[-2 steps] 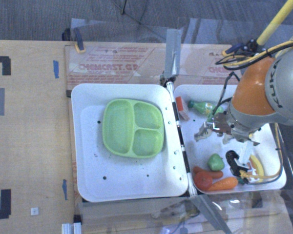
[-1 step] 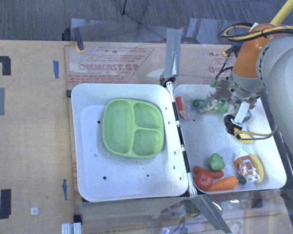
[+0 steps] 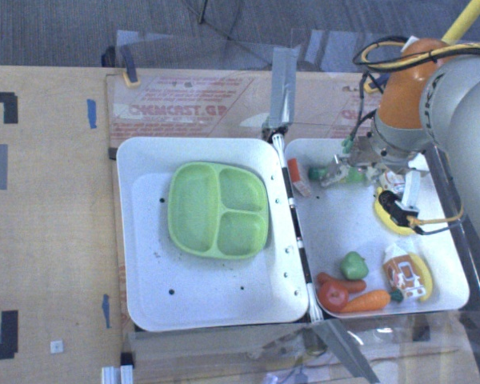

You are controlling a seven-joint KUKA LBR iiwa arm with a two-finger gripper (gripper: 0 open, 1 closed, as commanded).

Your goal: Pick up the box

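Observation:
A small red and white box (image 3: 297,179) lies at the far left of the right bin (image 3: 336,230), against the divider. My gripper (image 3: 334,173) hangs low over the back of that bin, just right of this box, with a small green object (image 3: 316,170) beside its tip. An orange and white carton (image 3: 401,274) lies near the bin's front right, well away from the gripper.
A green divided plate (image 3: 218,210) fills the middle of the left bin (image 3: 144,278). In the right bin's front lie a green pepper (image 3: 354,265), a tomato (image 3: 334,295), a carrot (image 3: 370,300) and a banana (image 3: 422,275).

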